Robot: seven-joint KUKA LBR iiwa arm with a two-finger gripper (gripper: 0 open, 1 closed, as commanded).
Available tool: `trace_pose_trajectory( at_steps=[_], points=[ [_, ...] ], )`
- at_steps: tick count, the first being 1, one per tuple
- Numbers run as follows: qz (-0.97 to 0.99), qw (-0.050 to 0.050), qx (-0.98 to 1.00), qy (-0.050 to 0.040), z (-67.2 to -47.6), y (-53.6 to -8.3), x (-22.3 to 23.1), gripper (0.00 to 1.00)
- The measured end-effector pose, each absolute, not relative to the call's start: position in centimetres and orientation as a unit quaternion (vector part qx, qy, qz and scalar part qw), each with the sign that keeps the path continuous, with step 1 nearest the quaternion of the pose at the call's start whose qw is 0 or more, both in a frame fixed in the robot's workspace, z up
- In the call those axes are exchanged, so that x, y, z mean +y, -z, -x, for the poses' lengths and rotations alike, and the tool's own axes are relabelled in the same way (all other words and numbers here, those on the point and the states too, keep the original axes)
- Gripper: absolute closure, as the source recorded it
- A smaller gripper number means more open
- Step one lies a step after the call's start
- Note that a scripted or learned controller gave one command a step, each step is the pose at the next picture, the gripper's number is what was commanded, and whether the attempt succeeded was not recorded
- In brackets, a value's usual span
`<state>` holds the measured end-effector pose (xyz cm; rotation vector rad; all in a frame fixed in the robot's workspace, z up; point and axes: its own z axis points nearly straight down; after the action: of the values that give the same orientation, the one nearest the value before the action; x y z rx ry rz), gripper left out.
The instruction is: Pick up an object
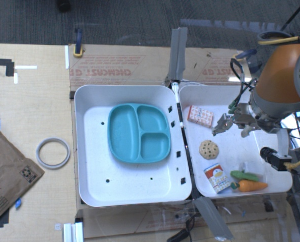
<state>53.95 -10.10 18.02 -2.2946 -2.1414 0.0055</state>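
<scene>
Carrot (252, 186), green pod (244, 175) and small carton (216, 177) crowd right bin's (286, 185) front edge; cookie (209, 148) mid-bin; wrapped snack (200, 115) near back-left corner. Gripper (235, 126) hovers released, holding nothing. Risk: 3 crowded items could cause a fouled, slipping grasp.

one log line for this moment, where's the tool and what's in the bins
tool over right bin, nothing between its fingers | right bin: cookie, carrot, two small boxes | left bin: teal plate
</scene>
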Motion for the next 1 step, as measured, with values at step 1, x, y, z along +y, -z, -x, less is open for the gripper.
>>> trace_pose_trajectory(
  at_steps=[1],
  points=[
    [0.724, 0.002, -0.69, -0.0016, -53.13, -9.91, -9.88, 0.0]
  ],
)
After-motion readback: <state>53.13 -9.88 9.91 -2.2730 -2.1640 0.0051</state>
